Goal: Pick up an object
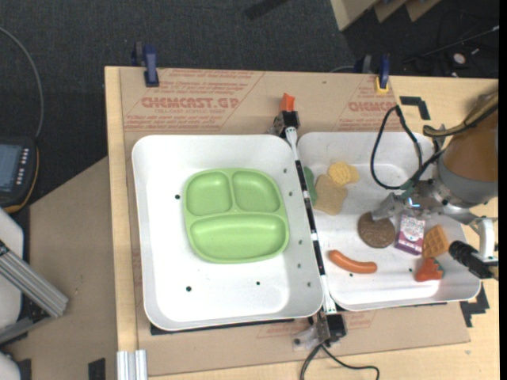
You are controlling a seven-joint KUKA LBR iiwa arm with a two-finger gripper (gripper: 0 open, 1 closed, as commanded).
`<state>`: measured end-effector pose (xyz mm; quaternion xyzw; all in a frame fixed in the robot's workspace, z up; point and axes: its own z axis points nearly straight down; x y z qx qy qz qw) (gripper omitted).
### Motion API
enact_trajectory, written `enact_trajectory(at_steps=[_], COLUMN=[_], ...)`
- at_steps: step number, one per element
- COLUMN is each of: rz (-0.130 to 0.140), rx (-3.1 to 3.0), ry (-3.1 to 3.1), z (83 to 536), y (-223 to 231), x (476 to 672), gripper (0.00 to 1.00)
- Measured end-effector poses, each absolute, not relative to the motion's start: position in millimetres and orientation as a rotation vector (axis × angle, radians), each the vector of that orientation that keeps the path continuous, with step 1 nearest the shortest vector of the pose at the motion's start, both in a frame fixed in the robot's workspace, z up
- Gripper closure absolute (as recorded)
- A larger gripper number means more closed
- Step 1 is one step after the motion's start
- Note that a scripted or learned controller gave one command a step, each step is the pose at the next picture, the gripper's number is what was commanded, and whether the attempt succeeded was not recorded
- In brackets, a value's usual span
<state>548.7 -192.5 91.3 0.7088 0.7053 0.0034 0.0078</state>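
In the right-hand bin, the arm reaches in from the right side, its grey body and orange band hanging over the bin's far right corner. The gripper sits low over the bin floor, just beside a round brown disc and a small purple-and-white packet; its metal end lies close against both, but whether anything is caught in it cannot be told from this slant, and nothing is plainly lifted off the floor.

The loose objects all lie in this same bin. A sausage-shaped orange-red piece rests near the front, apart from the others. A yellow ridged piece sits toward the back, touching a tan block just in front of it, with a sliver of green against the dividing wall. An orange waffle-like piece lies right of the packet, and a red piece (possibly a toy strawberry) sits just in front of it by the bin's front right.

The left-hand bin holds a green divided plate, with three compartments, lying flat near its middle. A black cable loops over the back of the right bin.
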Motion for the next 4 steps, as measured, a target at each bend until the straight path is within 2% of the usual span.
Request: enact_trajectory(at_steps=[1,4], rz=[0.009,0.014], rx=[2.202,2.196], ry=[2.200,2.195], z=[104,133], y=[-193,-192], x=[552.4,554.1], gripper=[1.00,1.00])
